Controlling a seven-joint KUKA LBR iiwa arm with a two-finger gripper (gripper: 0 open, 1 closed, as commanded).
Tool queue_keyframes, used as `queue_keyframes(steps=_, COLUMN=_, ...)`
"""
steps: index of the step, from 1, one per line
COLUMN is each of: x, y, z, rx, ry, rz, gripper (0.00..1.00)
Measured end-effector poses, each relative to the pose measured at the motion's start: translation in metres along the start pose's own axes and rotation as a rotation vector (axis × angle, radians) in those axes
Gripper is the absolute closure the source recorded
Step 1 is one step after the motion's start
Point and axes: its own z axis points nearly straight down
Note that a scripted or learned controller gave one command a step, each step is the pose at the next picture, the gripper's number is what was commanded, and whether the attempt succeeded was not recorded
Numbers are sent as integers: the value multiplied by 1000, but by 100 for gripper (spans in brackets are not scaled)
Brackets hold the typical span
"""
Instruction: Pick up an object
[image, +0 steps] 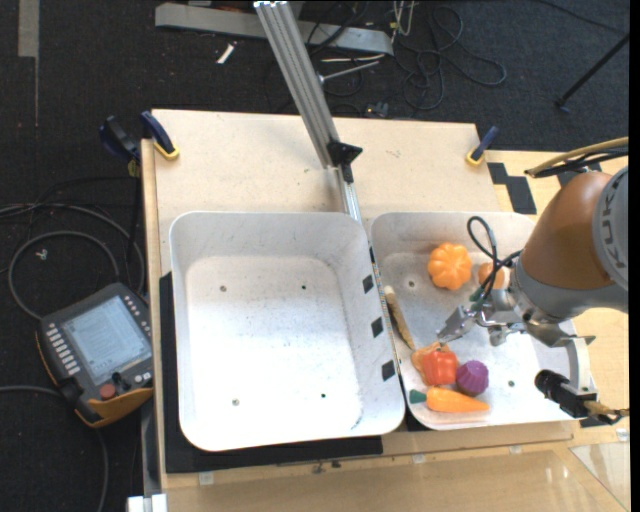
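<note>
The right bin (400, 240) holds several toy foods. An orange pumpkin (450, 265) lies near its back. A red pepper (438, 367), a purple ball (472, 377) and an orange carrot (457, 402) cluster at the front. My gripper (472, 331) hangs over the bin's middle, just above and behind the pepper and the purple ball. It is open, with nothing between its fingers. A second small orange piece (487, 272) peeks out from behind the wrist.
A thin brownish stick-like item (398, 318) lies along the right bin's left wall. The left bin (190, 240) sits beside it. A slanted metal pole (305, 85) crosses the back of the bench. The arm's grey and orange body (570, 245) covers the right bin's right side.
</note>
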Motion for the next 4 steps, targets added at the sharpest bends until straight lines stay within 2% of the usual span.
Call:
queue_keyframes(steps=1, x=0, y=2, z=27, rx=-10, ry=-1, rz=0, gripper=0)
queue_keyframes(steps=2, x=0, y=3, z=16, rx=-13, ry=-2, rz=-1, gripper=100)
queue_keyframes(steps=3, x=-1, y=13, z=-42, rx=-13, ry=-4, rz=-5, gripper=100)
queue_keyframes(steps=4, x=-11, y=14, z=-99, rx=-13, ry=-4, rz=-4, gripper=100)
